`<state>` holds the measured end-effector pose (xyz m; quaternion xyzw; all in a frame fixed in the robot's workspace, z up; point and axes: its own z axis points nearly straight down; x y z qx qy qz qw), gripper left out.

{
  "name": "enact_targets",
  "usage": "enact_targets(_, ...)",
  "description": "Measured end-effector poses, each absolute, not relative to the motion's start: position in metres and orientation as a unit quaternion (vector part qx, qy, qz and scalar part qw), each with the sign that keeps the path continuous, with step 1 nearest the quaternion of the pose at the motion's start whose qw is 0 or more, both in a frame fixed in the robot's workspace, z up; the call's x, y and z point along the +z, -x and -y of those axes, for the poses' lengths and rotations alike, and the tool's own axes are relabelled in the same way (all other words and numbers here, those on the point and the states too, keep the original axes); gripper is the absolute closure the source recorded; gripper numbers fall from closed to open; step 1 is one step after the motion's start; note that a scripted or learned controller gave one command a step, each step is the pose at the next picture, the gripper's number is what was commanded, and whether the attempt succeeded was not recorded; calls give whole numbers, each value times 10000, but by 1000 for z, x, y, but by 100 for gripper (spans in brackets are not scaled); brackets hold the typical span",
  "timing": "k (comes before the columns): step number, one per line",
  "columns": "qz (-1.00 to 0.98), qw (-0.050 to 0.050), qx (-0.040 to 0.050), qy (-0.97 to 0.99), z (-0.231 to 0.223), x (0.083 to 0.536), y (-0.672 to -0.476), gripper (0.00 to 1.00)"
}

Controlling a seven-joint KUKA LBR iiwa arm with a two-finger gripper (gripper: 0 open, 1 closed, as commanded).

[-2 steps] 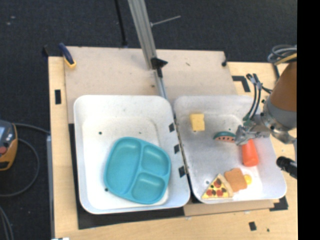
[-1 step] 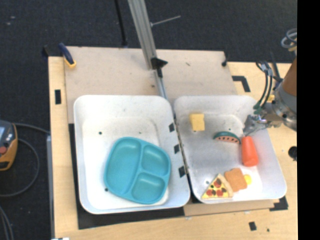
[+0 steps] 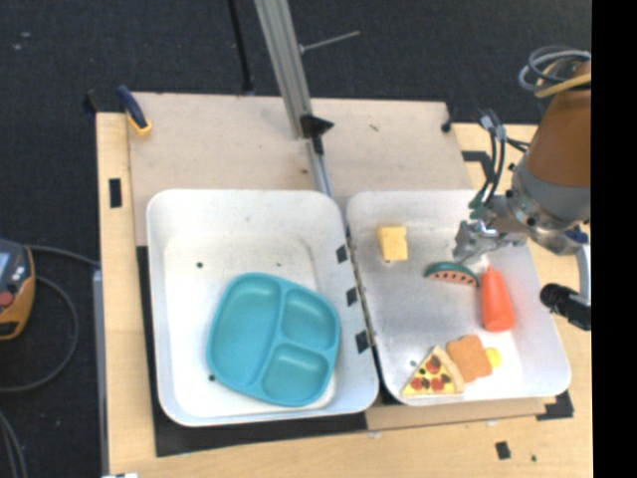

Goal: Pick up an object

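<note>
A robotics lab: a plywood bench (image 3: 229,147) on dark carpet (image 3: 60,38) carries two white bins (image 3: 169,217), an aluminium extrusion mast (image 3: 282,53), loose cables (image 3: 50,307) and toy food (image 3: 438,371).

bins (image 3: 249,217): white plastic, smooth, faintly glossy, with small dark scuffs
tray (image 3: 274,339): teal plastic, smooth, soft sheen
table (image 3: 378,152): pale board, matt, wood-like
post (image 3: 284,53): grey metal extrusion, ribbed, dull shine
arm (image 3: 562,147): orange band smooth and semi-glossy, grey casing below matt
gripper (image 3: 473,245): bare metal, bright glints
cube (image 3: 393,244): yellow, matt, looks spongy
cylinder (image 3: 497,300): orange plastic, smooth
floor (image 3: 119,28): dark, coarse, carpet-like
</note>
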<state>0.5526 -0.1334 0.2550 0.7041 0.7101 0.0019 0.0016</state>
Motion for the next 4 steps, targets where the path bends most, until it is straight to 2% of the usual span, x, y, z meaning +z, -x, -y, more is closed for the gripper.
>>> enact_targets(2,-7100,8,16,-7042,32,257,-569,100)
enact_targets(3,-7095,-6,-1,-7047,-20,241,-570,100)
enact_targets(4,-7094,-1,2,-7049,-64,243,-556,100)
